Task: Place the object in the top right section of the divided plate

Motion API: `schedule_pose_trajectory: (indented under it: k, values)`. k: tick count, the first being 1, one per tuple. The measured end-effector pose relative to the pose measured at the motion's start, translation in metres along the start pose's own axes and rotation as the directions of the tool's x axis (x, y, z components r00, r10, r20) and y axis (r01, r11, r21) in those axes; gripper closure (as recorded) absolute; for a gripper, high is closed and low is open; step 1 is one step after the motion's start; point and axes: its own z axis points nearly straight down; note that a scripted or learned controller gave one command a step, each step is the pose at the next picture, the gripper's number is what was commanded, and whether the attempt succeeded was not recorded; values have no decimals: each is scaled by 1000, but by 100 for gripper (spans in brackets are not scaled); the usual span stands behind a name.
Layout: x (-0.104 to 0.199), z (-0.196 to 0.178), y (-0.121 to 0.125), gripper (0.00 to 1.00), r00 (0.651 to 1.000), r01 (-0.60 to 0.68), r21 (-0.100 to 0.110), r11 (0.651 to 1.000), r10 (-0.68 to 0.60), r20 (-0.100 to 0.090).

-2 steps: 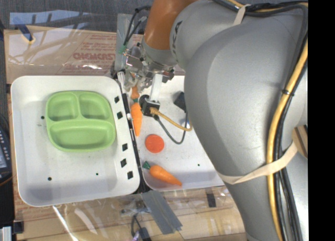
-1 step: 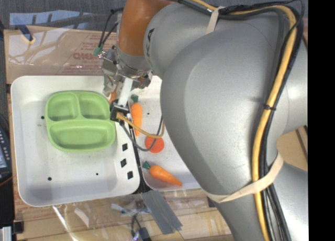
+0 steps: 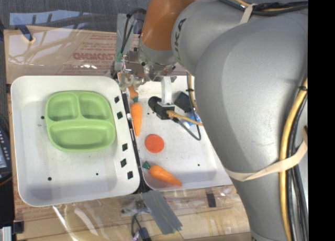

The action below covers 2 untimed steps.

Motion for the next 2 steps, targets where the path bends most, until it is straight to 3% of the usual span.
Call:
schedule_pose_trajectory:
  k: [1,2]
  values:
    - [84,-32,-30,100,999,47,-1,999,-47,-1]
    - [48,-41,-3,100,1000,12,-1,1000,-12,0]
